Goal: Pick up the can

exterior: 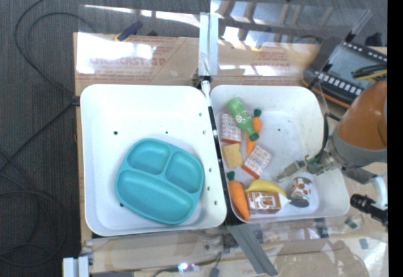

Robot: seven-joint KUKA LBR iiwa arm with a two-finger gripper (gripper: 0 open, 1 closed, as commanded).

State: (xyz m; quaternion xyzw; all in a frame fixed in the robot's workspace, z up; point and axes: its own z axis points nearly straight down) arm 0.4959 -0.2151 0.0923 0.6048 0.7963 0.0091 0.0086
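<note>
The small red-and-white printed can (301,188) stands upright, long axis vertical, just beside the gripper (301,167), whose fingers' spread I cannot tell.

The right bin's (315,102) far-right floor lies open. Its left side and near edge are crowded: green bottle (239,112), carrots (238,199), banana (267,187) and carton (264,202) just left of the can (301,189).

can (301,188): small, white with red-brown label, lying tilted near right bin's front edge, beside the banana.
</note>
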